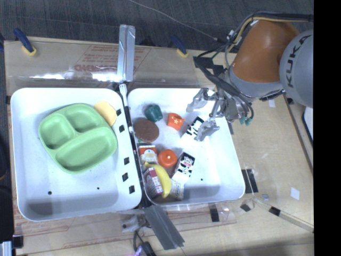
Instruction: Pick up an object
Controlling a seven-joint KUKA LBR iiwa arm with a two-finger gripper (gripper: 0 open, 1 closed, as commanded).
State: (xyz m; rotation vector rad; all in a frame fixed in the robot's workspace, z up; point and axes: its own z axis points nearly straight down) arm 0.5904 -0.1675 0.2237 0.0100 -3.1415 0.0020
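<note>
the claw (204, 115) hung over the right bin (226, 167), its fingers apart and holding nothing. just beneath lay a small black-and-white card (193, 126), beside an orange block (175, 121). the card looked light, thin and flat, so hard to pinch; its raised edge seemed the best hold.

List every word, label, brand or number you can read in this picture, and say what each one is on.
"KUKA": on the grey arm at the right edge, running vertically.
Red printing on the cardboard behind the bins: too blurred to read.
Labels on the small packages in the right bin: too small to read.
</note>
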